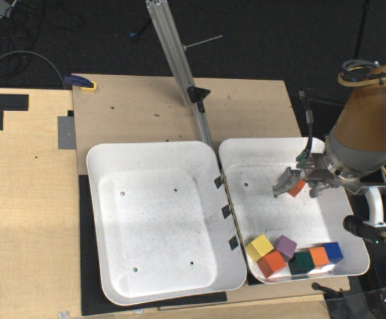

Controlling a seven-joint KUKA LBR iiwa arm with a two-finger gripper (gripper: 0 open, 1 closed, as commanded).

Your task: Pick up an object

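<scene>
Tool (299,186) sits over the right bin (259,153), in its upper right part, with the arm (360,128) coming in from the right. Grey fingers splay left and right, and a small orange-red piece (297,187) shows between them. Looks gripped, though whether it is lifted off the bin floor cannot be told from this angle.

Other blocks cluster at the near edge of the same bin, well apart from the tool: yellow block (260,246), purple block (286,245), red block (271,263), green block (301,262), orange block (319,255), blue block (333,251). They are packed close, several touching; red sits just in front of yellow, green beside orange, blue at the right end.

Left bin (113,158) lies beside the right one, their rims meeting along a seam with three black clips (225,211).

Both bins rest on the wooden tabletop (139,105). An aluminium rail (175,58) slants from the top of the view down to the far end of the seam. A blue-and-yellow clamp (81,82) sits at the tabletop's far left corner.
</scene>
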